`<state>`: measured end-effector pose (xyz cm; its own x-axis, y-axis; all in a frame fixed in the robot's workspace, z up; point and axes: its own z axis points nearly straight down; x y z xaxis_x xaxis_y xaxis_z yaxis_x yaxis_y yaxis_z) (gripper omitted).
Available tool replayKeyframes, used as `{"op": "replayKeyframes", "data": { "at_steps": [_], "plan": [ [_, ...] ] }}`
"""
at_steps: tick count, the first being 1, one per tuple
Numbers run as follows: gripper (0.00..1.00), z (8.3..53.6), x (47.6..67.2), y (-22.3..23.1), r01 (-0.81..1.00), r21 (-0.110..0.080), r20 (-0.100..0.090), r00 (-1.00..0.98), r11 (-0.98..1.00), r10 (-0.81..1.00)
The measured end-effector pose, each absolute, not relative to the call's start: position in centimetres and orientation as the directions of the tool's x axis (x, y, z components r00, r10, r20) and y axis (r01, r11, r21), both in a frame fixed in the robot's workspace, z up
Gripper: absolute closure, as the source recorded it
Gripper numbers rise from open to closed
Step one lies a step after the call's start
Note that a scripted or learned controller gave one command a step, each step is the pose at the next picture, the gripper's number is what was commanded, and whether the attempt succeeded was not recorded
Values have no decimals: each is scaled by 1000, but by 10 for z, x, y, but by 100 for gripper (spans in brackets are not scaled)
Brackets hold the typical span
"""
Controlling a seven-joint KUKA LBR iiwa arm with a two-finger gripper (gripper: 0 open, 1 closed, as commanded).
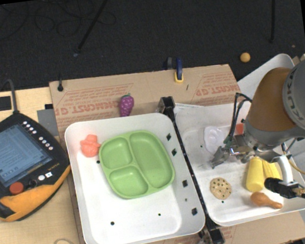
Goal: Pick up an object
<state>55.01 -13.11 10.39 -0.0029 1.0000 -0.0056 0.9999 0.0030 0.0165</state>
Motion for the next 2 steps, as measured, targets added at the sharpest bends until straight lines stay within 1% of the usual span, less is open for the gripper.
{"op": "replayKeyframes", "data": {
  "at_steps": [1,2],
  "plan": [
    [0,87,550,-131,1000,-3,1,2,-2,1000],
    [100,97,549,-133,1000,-4,2,12,-12,1000]
  ]
}}
